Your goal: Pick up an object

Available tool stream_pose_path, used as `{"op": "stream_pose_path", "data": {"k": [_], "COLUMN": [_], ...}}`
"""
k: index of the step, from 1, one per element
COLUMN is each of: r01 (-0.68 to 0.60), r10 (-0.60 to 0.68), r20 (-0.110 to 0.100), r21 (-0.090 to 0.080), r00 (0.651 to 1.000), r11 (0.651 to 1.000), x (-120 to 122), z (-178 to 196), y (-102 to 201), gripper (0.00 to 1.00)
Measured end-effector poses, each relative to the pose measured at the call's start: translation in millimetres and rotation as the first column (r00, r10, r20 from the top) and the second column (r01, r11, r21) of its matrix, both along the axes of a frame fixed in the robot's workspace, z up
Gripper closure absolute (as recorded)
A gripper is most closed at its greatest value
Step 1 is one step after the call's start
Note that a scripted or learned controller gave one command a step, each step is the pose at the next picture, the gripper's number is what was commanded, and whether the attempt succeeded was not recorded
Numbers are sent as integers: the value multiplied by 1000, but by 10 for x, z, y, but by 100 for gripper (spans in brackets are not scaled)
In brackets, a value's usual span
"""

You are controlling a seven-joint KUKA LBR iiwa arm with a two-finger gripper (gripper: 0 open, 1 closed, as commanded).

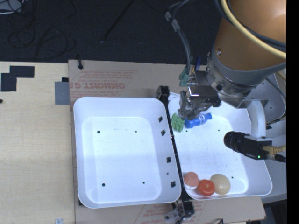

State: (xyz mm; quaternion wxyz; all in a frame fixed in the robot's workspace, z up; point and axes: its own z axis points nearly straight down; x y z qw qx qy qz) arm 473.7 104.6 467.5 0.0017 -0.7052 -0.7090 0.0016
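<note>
Seen from the fixed overhead camera: gripper lowered at the back-left corner of the right bin, fingertips down among a blue object and a green leafy-looking piece lying just beside it against the central divider. Impossible to tell from this slant whether open or clamped, the wrist body masking the tips; no object plainly between them. Likeliest target, by position: the blue object, touching or nearly touching the green piece. Risks, as judged from this layout: a close catching both items at once, or only the blue one's edge, leaving it to pivot out on the lift; a nudge driving the green piece harder against the wall; fingertips striking the divider, so close to the rim. Elsewhere in the right bin, well apart at the front edge: a pink rounded item, a red tomato-like item and a beige ball-like item, packed together and touching. Left bin bare white, floor marked by small dark dots.
</note>
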Motion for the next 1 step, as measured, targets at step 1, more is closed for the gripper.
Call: {"op": "stream_pose_path", "data": {"k": [1], "r01": [5], "r10": [-5], "r20": [-2], "r21": [-2], "r00": [1000], "r11": [1000], "x": [20], "z": [-345], "y": [-62], "gripper": [100]}}
